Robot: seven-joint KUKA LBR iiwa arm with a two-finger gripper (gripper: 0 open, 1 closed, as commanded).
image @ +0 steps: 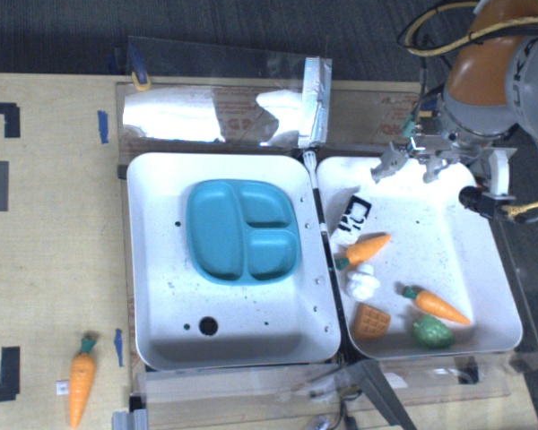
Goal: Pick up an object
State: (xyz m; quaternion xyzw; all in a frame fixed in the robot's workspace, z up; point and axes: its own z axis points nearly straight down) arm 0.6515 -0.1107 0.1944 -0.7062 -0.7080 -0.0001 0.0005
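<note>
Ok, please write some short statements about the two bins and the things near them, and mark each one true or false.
1. The blue divided tray lies in the left bin. True.
2. The right bin holds two toy carrots. True.
3. A third carrot lies in the left bin. False: it lies on the bench, left of the bins.
4. The pincer grips the waffle piece. False: it is at the right bin's far edge, apart from the waffle.

- One fixed cam above bench, looking down at a slant
- Both white bins (318, 186) in frame, mid distance
- Arm (489, 79) enters from right
</note>
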